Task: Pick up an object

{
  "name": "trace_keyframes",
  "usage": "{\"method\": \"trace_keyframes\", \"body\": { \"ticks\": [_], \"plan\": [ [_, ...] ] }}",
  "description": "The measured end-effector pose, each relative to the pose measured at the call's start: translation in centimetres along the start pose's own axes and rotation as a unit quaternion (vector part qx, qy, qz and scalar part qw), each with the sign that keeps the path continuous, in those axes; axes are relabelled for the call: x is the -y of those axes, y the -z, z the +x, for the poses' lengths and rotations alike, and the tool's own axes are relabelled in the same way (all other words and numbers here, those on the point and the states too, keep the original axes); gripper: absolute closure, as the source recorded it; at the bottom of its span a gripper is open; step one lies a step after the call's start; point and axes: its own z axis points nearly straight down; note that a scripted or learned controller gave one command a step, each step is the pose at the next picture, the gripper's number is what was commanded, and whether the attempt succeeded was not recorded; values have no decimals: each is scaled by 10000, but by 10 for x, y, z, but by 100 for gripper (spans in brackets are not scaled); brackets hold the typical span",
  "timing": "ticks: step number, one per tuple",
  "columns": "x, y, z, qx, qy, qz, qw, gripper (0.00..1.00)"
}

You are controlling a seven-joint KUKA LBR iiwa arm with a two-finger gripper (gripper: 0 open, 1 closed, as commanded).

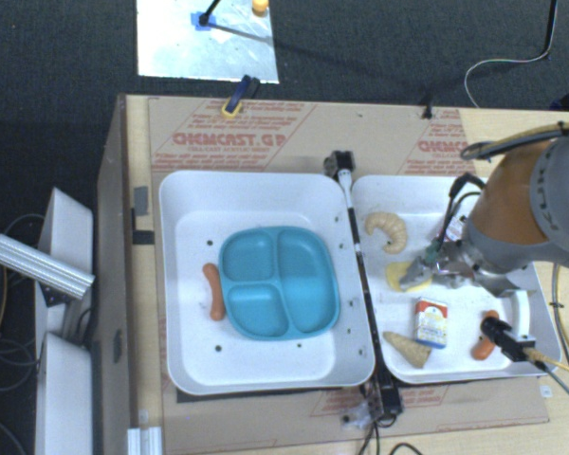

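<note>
Camera view | gripper (419,273) was low in right bin (541,297) over yellow item (395,275) | jaw state: cannot tell | step judged: approach | next: descend, close, lift

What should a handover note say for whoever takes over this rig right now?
Gripper: low in the right bin, at the yellow item; nothing visibly held.
Right bin also holds a croissant, small carton, cone-shaped piece and orange piece.
Left bin: blue divided plate, sausage beside it.
Done: approach only.
Left: grasp and lift one object.
</note>
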Motion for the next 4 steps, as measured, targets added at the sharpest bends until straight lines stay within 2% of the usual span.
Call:
{"method": "trace_keyframes", "body": {
  "ticks": [1,2,3,4],
  "plan": [
    [-95,0,2,8,3,5,10000,0],
    [-94,11,1,4,23,41,10000,100],
    [-44,17,-20,9,-12,12,10000,100],
    [-45,17,-20,8,-8,12,10000,0]
  ]
}}
